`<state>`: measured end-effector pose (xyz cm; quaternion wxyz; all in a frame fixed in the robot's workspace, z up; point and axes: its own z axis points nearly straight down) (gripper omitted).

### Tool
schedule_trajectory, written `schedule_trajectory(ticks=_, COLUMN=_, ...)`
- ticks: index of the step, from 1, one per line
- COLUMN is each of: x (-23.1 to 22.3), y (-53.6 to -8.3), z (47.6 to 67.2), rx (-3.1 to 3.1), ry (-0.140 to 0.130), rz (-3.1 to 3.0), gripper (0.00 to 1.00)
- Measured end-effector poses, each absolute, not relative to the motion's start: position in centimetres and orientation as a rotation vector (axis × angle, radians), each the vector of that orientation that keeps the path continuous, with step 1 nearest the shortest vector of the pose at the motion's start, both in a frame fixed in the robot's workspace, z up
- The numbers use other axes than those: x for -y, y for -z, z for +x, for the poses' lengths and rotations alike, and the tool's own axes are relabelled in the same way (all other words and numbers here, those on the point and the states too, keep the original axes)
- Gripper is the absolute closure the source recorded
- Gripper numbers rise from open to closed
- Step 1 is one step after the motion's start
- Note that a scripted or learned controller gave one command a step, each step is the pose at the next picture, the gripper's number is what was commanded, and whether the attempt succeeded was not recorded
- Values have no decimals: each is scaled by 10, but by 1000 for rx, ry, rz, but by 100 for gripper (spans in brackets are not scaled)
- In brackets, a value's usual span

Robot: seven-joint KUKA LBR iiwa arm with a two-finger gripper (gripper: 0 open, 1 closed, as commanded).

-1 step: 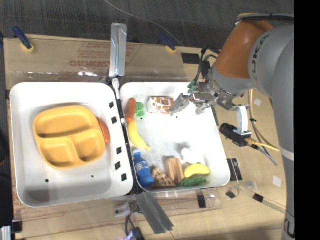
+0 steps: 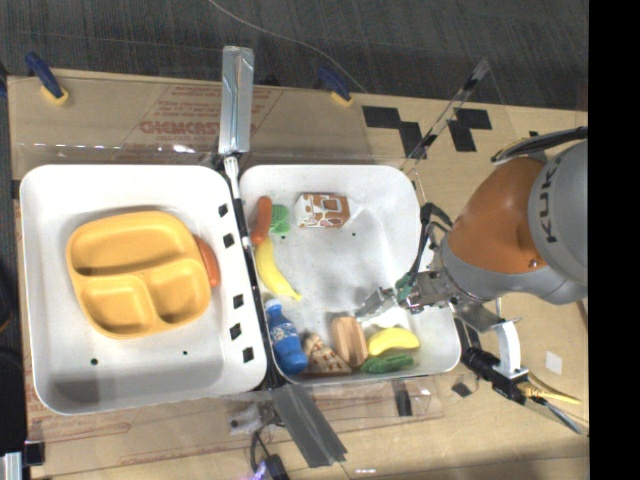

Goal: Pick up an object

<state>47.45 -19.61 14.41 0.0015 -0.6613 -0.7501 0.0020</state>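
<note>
The gripper [image 2: 385, 303] hangs low in the right bin [image 2: 400, 183], whether its fingers are parted I cannot tell, just above the yellow toy lemon [image 2: 393, 342], probably light, hard, slick plastic, best pinched across its narrow middle.

There is 1 camera. It sits high above the bench [image 2: 120, 98] and looks down at a slant. It is far enough to see both white bins whole: the left bin [image 2: 40, 268] and the right bin [image 2: 390, 183], side by side. The dark floor [image 2: 120, 18] shows along the top. The arm [image 2: 520, 233] comes in from the right side of the view.
</note>
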Motion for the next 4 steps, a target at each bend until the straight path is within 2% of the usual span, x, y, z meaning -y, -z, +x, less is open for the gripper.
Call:
schedule_trajectory(ticks=1, x=210, y=-125, z=477, rx=2345, ry=-2, rz=-2084, gripper=0)
schedule_trajectory(ticks=2, x=129, y=-97, z=481, rx=2435, ry=11, rz=-2000, gripper=0)
schedule_trajectory(ticks=3, x=128, y=-108, z=483, rx=2439, ry=15, rz=-1993, gripper=100)
schedule_trajectory(ticks=4, x=76, y=-195, z=594, rx=2403, ry=9, rz=-2029, gripper=100)
